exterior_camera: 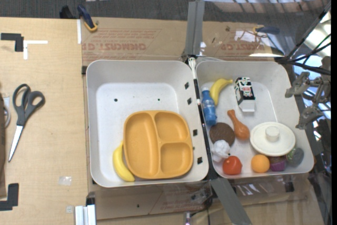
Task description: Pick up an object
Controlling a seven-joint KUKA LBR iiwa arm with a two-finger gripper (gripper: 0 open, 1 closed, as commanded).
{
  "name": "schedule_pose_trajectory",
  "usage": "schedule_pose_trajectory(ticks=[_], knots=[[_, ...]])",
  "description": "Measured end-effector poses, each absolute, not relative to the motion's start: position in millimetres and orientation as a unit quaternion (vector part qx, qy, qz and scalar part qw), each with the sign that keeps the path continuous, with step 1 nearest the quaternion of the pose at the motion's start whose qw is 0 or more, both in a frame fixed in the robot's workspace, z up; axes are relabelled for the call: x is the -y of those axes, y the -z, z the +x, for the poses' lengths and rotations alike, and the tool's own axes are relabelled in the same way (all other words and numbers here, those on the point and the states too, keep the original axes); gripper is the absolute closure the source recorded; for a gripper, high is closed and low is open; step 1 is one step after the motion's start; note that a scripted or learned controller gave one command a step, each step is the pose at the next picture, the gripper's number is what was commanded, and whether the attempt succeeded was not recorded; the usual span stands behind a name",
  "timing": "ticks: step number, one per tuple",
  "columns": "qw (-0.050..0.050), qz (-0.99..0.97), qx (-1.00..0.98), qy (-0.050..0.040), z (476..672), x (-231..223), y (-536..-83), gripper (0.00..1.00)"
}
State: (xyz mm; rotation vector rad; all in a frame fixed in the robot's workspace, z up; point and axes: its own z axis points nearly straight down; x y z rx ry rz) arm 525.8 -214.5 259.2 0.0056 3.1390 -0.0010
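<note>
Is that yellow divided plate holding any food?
Empty: all three compartments of the yellow divided plate show bare. A banana lies beside it in the left bin.

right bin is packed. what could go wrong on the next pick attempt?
1. Crowding: the tomato, orange and white ball sit close together near the front wall, so the fingers could land on two things or knock one away.
2. The white lid is wide and low, likely hard to pinch.
3. In the left bin, a banana is tucked partly under the yellow divided plate, against the wall, leaving little finger room.
</note>
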Motion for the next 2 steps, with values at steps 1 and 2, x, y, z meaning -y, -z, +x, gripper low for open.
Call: schedule_pose_trajectory(ticks=[1,2], knots=[[0.007,0.042,-0.999,0.0003,565.6,189.2,-126.0,0.0],[0.0,0.071,-0.997,0.0039,593.7,156.2,-108.4,0.0]])
